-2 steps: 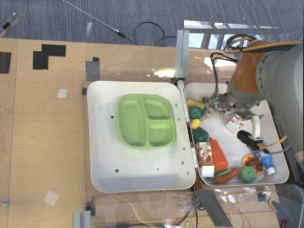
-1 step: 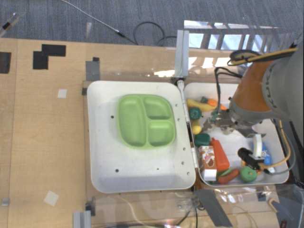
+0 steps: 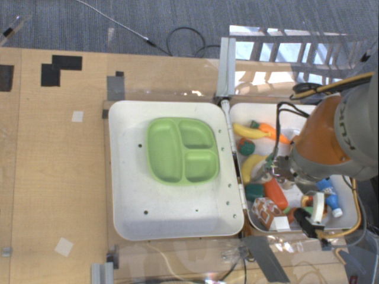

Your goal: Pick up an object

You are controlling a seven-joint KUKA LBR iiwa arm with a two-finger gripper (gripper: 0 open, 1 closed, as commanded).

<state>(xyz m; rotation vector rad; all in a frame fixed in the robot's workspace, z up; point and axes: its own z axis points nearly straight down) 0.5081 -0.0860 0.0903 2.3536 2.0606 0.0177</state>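
- The pincer (image 3: 267, 171) is low in the right bin (image 3: 349, 222), over the toys; I cannot tell its opening.
- An orange bottle (image 3: 276, 195) lies just beneath, long axis slanting toward the bin's near right.
- A green tray (image 3: 181, 150) sits in the left bin (image 3: 127, 176).

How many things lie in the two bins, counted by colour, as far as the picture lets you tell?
Green: 3, the divided plate, a small cup, a dark green piece
Yellow: 2 bananas
Orange: 2, a carrot, an orange-red piece
Blue and white: 1 bottle
Brown: 1 box
Total: 9; the arm hides others.
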